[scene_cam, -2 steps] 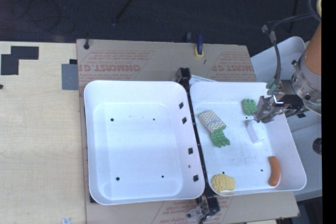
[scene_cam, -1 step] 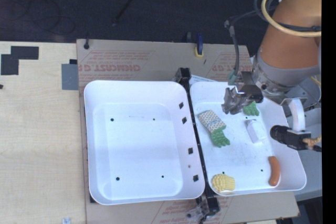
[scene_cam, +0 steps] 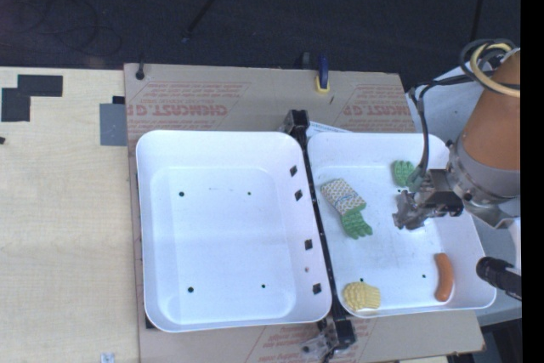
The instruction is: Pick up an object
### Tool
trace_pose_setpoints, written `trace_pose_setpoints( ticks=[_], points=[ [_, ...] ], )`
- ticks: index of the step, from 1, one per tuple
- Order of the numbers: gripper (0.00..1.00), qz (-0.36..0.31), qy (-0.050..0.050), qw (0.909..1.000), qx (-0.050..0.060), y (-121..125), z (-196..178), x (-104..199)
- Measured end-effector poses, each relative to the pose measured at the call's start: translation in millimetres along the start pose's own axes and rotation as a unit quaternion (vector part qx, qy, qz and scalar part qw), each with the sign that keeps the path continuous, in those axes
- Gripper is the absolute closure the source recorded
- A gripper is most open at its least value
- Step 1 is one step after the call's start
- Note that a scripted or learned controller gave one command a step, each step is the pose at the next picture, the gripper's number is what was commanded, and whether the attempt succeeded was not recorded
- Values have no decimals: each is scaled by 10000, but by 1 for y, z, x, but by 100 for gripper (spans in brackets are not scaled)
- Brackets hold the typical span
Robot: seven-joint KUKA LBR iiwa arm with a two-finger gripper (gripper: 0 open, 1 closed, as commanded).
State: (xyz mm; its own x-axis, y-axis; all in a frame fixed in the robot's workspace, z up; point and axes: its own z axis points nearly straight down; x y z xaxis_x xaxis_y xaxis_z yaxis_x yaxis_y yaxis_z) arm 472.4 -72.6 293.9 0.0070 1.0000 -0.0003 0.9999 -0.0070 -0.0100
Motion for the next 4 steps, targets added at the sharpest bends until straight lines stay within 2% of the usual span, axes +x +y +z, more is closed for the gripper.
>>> trace_pose_setpoints(
  ticks=[1, 2, 3, 4],
  points=[
    [100, -66, 4, 10000, -63, 19, -56, 64],
    [100, -20, 4, 10000, 9, 2, 35, 40],
    [100, -67, 11, 9999, -101, 23, -83, 90],
    [100, -1, -5, 10000, -13, 1, -39, 25]
  ],
)
